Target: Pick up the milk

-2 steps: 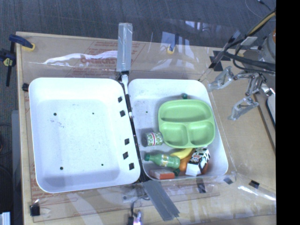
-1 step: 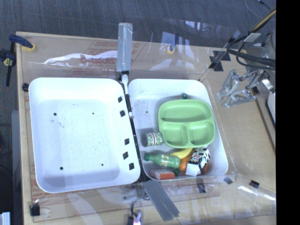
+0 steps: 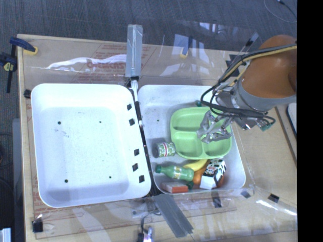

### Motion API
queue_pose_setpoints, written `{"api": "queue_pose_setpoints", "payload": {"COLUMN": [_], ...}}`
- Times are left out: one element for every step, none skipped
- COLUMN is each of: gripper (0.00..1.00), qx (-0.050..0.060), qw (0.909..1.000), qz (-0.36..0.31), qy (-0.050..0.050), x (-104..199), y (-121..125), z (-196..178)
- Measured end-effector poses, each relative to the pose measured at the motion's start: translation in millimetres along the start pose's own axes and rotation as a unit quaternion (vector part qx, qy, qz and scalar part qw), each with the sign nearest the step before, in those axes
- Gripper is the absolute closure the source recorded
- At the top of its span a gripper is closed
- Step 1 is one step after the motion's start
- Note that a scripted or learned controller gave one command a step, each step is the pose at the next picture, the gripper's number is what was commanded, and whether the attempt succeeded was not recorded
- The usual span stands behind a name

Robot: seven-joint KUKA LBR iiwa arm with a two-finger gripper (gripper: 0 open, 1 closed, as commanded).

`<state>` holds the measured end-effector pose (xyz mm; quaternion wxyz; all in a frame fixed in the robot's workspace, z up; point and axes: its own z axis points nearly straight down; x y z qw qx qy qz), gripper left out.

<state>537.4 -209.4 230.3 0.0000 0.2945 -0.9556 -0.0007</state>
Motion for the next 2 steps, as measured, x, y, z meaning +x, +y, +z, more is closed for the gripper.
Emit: {"api": "queue_pose_setpoints", "payload": {"gripper": [1.0, 1.0], "qx": [0.003, 0.002], "qw": [0.9916, 0.9808], "qz": [-0.129, -0.195], "qy": [-0.001, 0.0], "x": [21.8, -19.8], "y": [13.9, -14.6], "z": [-117.2, -213.7]}}
